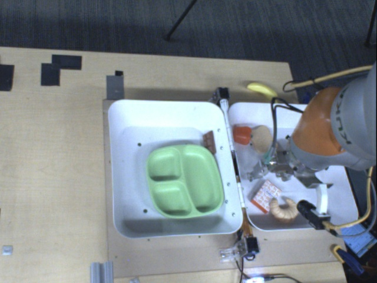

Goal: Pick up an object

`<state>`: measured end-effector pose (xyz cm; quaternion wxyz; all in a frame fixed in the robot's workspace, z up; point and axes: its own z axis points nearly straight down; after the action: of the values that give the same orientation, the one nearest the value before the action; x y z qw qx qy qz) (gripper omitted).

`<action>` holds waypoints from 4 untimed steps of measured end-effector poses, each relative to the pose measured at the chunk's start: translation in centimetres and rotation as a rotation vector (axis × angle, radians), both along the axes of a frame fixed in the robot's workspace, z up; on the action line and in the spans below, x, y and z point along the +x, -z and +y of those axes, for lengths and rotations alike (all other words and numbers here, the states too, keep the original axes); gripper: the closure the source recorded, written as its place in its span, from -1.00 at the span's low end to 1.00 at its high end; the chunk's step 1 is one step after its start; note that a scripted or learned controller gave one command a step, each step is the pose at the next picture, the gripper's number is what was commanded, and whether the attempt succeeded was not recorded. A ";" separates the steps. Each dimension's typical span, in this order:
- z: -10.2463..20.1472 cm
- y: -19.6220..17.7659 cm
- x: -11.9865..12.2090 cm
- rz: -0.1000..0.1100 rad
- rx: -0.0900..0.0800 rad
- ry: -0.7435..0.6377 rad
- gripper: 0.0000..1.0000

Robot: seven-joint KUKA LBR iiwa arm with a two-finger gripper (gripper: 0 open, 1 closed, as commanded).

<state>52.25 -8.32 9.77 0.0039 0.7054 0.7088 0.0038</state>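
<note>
In the right bin point(339, 202), my gripper point(266, 167) hangs low over the middle, under the grey arm with its orange band point(318, 128). Just below it lies a small red and white packet point(265, 195), and a tan ring-shaped doughnut point(284, 210) sits next to that near the bin's front wall. Behind the gripper, at the bin's back left, a red-orange block point(241, 135) rests beside a beige ball point(261, 137). No object shows between the fingers.
The left bin point(126, 158) holds a green divided plate point(184, 180) with a small brown piece point(208, 139) at its far right corner. A yellow banana point(261, 89) lies on the bench behind the right bin. A ridge point(231, 152) separates the two bins.
</note>
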 end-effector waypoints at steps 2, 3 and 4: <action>-8.7 -5.0 13.1 0.005 -0.002 -0.001 1.00; -8.6 -5.0 13.1 0.007 -0.001 -0.003 -1.00; -1.8 1.2 8.0 0.007 0.000 -0.003 -1.00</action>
<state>60.27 -10.14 8.57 0.0014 0.7045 0.7097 0.0015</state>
